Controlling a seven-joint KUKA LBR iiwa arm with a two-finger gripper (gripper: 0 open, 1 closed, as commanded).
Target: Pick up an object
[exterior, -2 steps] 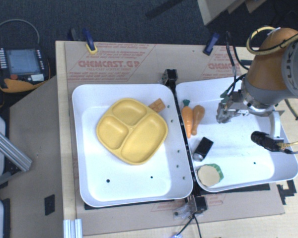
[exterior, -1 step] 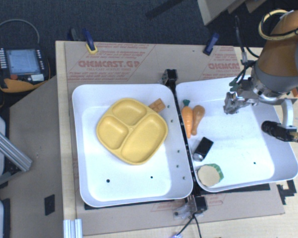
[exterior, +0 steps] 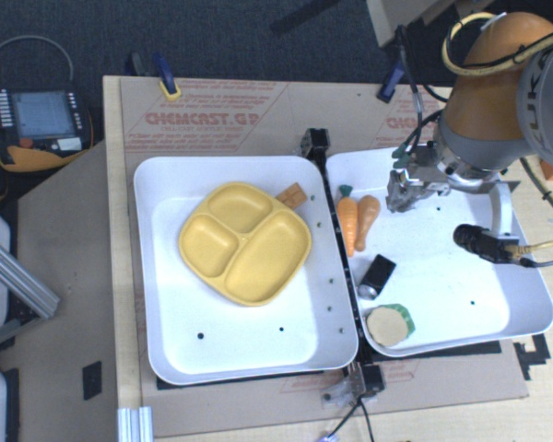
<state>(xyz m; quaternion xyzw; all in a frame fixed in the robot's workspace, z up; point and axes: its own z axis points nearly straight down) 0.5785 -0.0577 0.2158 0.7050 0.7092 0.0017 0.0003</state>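
My gripper [exterior: 404, 194] hangs over the right bin [exterior: 521, 316], jaw state impossible to tell, with the carrots [exterior: 355, 219] just beside it toward the bin divider; descending off-centre risks nudging them against the wall, missing the grasp.

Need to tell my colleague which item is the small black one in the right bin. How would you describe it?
Start at the right bin, on its left side. Below the two carrots and above the round tan disc with a green edge lies the small black block. It is the only dark, boxy item there.
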